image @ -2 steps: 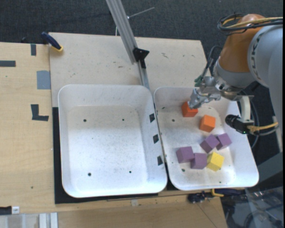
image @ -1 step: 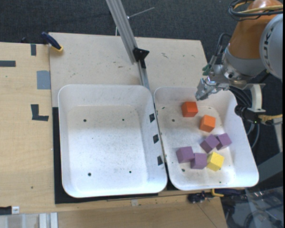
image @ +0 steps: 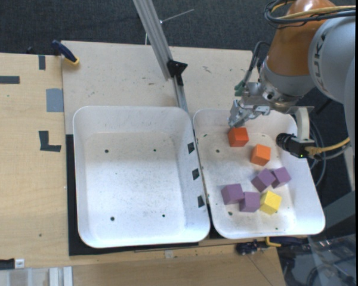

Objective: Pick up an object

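Yellow cube [image: 271, 202]: one, at the near edge of the right bin [image: 298, 222], touching a purple cube beside it.
Purple cubes: four in the right bin, in two pairs; near pair [image: 231, 193] and [image: 250, 201] side by side, the farther pair [image: 264, 180] and [image: 280, 176] touching each other toward the bin's right edge.
Orange cubes: two; a lighter one [image: 261, 154] in the middle of the right bin, a redder one [image: 238, 136] farther back, matte, sharp-edged, sitting flat.
Gripper [image: 237, 122]: down at the far edge of the redder cube, just touching or just above it; I can't tell from here whether the fingers are spread or pressed together, and nothing is seen between them.
Arm [image: 322, 40]: grey with an orange band, over the right bin's far right corner.
Left bin [image: 83, 124]: white, speckled with dark dots.
Writing: none that I can read on any cube or bin.
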Tool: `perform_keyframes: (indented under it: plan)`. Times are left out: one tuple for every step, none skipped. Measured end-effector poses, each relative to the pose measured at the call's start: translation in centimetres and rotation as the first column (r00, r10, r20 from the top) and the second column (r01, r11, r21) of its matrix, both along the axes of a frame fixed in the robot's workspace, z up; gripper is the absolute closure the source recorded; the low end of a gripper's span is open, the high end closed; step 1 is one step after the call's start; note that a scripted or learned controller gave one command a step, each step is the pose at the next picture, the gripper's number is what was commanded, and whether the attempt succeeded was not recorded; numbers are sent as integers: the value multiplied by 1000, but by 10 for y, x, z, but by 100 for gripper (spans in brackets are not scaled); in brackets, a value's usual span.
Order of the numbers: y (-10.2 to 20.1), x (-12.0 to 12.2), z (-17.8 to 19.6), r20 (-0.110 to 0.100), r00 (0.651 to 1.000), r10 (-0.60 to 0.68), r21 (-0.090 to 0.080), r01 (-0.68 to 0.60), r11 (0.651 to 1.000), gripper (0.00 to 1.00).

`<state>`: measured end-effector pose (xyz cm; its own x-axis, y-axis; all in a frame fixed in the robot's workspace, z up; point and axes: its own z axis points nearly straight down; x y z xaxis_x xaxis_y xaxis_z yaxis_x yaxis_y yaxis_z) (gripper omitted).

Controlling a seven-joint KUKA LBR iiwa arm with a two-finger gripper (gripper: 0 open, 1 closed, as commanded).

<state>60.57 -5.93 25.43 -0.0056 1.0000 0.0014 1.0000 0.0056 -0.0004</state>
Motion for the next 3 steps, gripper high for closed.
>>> perform_keyframes:
  plan:
    - [51, -3, 3, 0, 1000, 1, 0, -1, 1000, 100]
    - [107, -3, 1, -1, 1000, 1, 0, -1, 1000, 100]
    - [154, -19, -7, -2, 1000, 1, -1, -1, 1000, 100]
